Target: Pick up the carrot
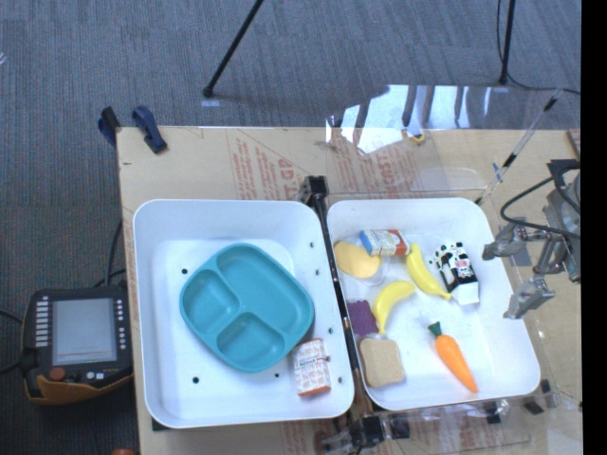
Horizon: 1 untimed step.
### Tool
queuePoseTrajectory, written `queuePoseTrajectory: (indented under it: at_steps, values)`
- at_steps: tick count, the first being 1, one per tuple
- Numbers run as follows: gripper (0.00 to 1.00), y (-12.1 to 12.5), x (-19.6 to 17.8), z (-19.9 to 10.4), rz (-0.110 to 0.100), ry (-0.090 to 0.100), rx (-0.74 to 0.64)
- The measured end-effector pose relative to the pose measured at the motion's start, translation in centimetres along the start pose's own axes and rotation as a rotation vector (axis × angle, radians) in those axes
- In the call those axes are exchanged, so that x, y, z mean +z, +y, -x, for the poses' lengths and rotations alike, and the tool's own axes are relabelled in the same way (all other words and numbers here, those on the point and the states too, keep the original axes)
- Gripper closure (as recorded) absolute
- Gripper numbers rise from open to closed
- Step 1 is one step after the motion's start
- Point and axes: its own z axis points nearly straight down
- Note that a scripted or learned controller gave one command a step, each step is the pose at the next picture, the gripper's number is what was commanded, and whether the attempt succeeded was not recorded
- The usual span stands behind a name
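End effector (520, 275) beyond right bin's (503, 226) edge, well apart from carrot (453, 358).

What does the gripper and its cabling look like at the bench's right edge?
The gripper is bare grey metal, with two thin angular fingers projecting leftward from a blocky grey body. Dark cables loop from it, one curving above the wrist. It looks blurred at the picture's edge, so no markings can be read.

Hand (520, 275): grey metal, two pale angular fingers; black cables looping above; rest blurred at edge.
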Motion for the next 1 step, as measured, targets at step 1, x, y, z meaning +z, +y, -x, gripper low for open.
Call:
queuePoseTrajectory:
  at_steps: [1]
  values:
    - [0.0, 1.08, 18.26, -0.71, 0.006, 0.015, -0.059]
